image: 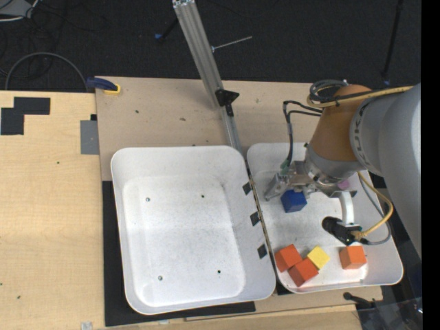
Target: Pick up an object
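Closing squarely on the blue cube [293,200] in the right bin [385,275] would serve best; the end effector's [287,182] opening cannot be told.

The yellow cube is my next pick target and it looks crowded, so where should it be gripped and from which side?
Probably from straight above, on the yellow cube's upper-left and lower-right faces. It sits turned like a diamond near the right bin's front rim, with an orange block touching its lower-left corner, while the other orange blocks sit clear, leaving those two faces open.
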